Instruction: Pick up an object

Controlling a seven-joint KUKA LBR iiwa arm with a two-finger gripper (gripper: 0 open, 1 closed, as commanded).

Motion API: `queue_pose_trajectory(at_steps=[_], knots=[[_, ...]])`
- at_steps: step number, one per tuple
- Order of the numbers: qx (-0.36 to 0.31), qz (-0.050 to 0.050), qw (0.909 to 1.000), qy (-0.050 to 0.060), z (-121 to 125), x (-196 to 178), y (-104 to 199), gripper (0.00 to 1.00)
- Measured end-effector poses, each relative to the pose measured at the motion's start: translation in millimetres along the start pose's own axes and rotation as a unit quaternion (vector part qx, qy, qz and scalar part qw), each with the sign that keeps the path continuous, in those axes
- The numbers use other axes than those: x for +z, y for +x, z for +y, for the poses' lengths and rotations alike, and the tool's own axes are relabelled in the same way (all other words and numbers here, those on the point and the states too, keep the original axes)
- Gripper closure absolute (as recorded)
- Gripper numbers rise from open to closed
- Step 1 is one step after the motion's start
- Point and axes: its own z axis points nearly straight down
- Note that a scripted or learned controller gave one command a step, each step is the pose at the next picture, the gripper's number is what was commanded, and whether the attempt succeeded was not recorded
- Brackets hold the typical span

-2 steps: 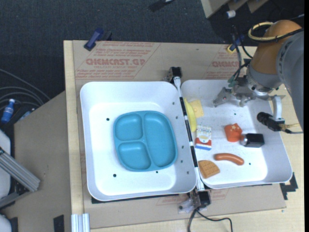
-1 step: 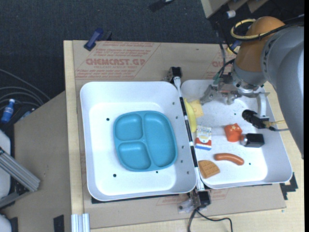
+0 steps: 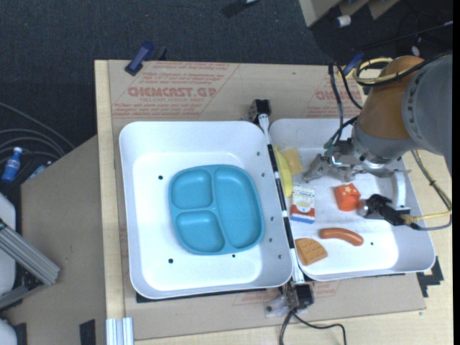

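hovering my end effector over right bin | grip state: can't tell | risk: crowded banana, carton, orange block — snagging two or missing

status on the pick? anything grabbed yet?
Done: the arm is over the right bin. In hand: nothing visibly gripped; the pincer sits low by the banana. Left: sausage, orange block, carton and cracker all lie loose.
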Motion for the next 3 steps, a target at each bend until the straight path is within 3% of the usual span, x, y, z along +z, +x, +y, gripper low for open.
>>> queue_pose_trajectory(at_steps=[1,2,3], knots=[[-0.001,0.000,1.0000,-0.002,63.8,-0.9,5.5,0.00],[0.000,0.000,1.0000,0.000,-17.9,0.1,25.0,0.00],[-0.001,0.000,1.0000,-0.002,63.7,-0.8,26.2,0.00]])
